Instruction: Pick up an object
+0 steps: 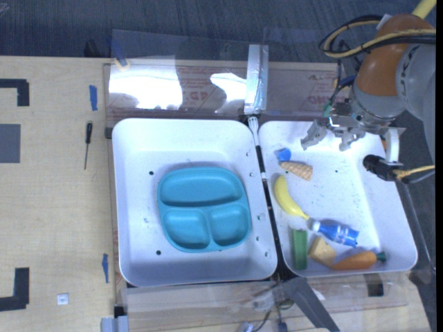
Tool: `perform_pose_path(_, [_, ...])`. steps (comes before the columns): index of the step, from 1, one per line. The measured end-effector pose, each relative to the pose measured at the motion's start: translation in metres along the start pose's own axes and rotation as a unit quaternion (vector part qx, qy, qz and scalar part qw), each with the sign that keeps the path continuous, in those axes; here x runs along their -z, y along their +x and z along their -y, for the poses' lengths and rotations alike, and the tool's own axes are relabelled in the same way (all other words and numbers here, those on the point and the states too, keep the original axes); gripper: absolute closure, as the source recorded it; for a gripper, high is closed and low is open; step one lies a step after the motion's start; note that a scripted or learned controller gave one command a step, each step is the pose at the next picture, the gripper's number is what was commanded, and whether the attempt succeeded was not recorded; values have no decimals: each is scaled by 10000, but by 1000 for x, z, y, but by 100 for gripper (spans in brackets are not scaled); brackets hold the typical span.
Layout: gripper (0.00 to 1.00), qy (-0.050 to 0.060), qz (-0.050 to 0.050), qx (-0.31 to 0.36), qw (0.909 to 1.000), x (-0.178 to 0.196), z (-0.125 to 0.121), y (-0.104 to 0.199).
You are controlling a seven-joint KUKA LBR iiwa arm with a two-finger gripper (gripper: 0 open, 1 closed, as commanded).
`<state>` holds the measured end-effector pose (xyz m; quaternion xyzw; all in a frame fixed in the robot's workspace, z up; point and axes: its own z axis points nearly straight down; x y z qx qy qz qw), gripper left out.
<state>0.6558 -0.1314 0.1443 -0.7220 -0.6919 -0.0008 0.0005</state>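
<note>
So, far left on the pale wooden bench (48, 206) there's a thin black screwdriver-looking tool (87, 144) lying by itself, well apart from the action. Next over is the left shallow white plastic bin (128, 185), and it holds 1 thing: a turquoise plastic divided plate (203, 208) with 3 compartments, sitting flat in the middle.

The right shallow white plastic bin (398, 220) is where the pickable stuff is. Along its left side there's a small blue block (283, 155) touching a tan waffle cone toy (296, 169), then a yellow plastic banana (287, 197) running toward the near end. At the near edge it's a crowded pile: a green stick-shaped piece (299, 248), a tan wedge (321, 250), a small blue and white bottle (336, 232) and an orange carrot toy (354, 260), all touching or just beside each other.

The grey two-finger hand (330, 135) hangs over the far end of that right bin with its fingers spread apart and nothing between them, so no grab yet.

My take: the cone and blue block are nearest the hand, but I'd go for the banana, since it has bare bin on its right. Line the fingers across its narrow width, come straight down, and steer clear of the bin wall. The near pile looks like a recipe for a slipped grasp.
</note>
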Motion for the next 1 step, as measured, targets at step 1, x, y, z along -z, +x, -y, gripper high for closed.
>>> perform_pose_path(1, [0,-52,14,983,9951,-51,-14,29])
